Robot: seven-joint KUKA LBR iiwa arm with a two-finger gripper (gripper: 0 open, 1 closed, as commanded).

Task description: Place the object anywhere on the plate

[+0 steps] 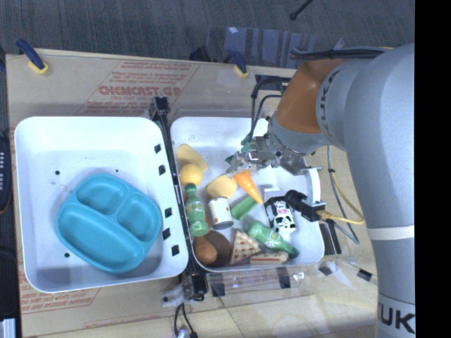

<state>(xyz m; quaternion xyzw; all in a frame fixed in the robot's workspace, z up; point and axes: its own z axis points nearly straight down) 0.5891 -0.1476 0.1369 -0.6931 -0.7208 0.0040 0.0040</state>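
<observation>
Closest to the lens is the grey arm with its orange band (380,153), reaching in from the right over the right-hand white bin (211,129). Its gripper (255,153) hangs low over that bin's far half; from here I cannot tell whether the claw is spread or pressed together. An orange plastic carrot (246,183) lies just beside it, on the near side. A small black-and-white cow figure (284,219), a green plastic bottle (193,210) and a white can (220,211) lie in the same bin. The blue divided plastic plate (106,220) rests in the left-hand white bin (28,189), well apart from the carrot.
</observation>
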